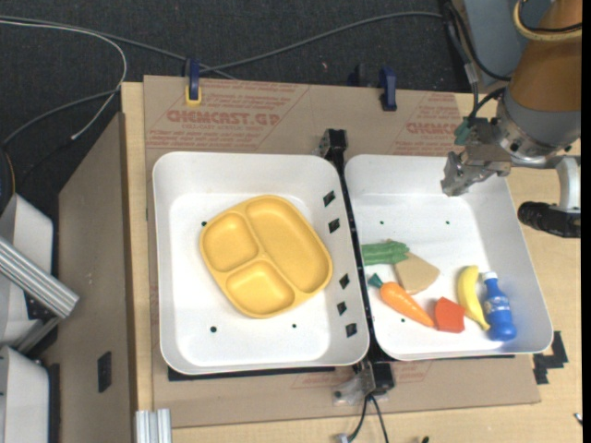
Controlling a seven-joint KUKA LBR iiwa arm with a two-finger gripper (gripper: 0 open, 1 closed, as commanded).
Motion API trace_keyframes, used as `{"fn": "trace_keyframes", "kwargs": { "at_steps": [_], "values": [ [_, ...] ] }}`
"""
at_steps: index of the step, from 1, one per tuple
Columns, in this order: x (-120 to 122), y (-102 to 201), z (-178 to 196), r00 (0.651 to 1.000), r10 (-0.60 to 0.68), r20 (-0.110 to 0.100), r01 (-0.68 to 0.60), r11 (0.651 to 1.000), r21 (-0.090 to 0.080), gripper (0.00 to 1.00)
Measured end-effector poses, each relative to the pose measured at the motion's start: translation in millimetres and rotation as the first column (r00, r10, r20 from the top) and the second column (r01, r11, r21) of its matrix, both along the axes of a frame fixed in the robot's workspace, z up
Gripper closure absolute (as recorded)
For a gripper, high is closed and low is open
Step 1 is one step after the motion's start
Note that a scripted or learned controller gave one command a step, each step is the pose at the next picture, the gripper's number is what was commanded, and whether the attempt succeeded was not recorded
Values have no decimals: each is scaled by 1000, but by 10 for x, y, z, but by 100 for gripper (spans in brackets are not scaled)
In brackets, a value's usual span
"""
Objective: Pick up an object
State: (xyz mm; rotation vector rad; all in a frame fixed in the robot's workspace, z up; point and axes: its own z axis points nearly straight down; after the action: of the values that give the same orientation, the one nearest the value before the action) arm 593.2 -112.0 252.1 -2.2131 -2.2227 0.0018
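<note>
- Leftward: yellow divided plate (266, 255) lying in left bin (175, 247)
- Right bin (406, 187): green pickle (384, 252), tan slice (417, 272), carrot (407, 305), red piece (449, 315), banana (472, 293), blue bottle (497, 306) clustered near front edge
- Gripper (459, 181) above right bin's far corner, well apart from the items; finger spread not discernible

Two white bins sit side by side, the left bin (166, 247) touching the right bin (416, 201). They rest on a brown board (277, 109). A yellow clamp (193, 81) and a blue clamp (389, 90) grip the board's far edge. A thin white cable (92, 40) lies on the dark floor behind.
</note>
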Motion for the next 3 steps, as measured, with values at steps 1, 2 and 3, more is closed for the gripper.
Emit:
{"fn": "trace_keyframes", "kwargs": {
  "at_steps": [1, 2, 3],
  "values": [
    [-175, 484, -146, 1000, -2, 0, 2, 1000, -1, 100],
    [-344, 877, -168, 1000, 0, 1, 0, 1000, 0, 100],
    [-552, 1362, -93, 1000, -1, 1, 1, 1000, 0, 100]
  ]
}}
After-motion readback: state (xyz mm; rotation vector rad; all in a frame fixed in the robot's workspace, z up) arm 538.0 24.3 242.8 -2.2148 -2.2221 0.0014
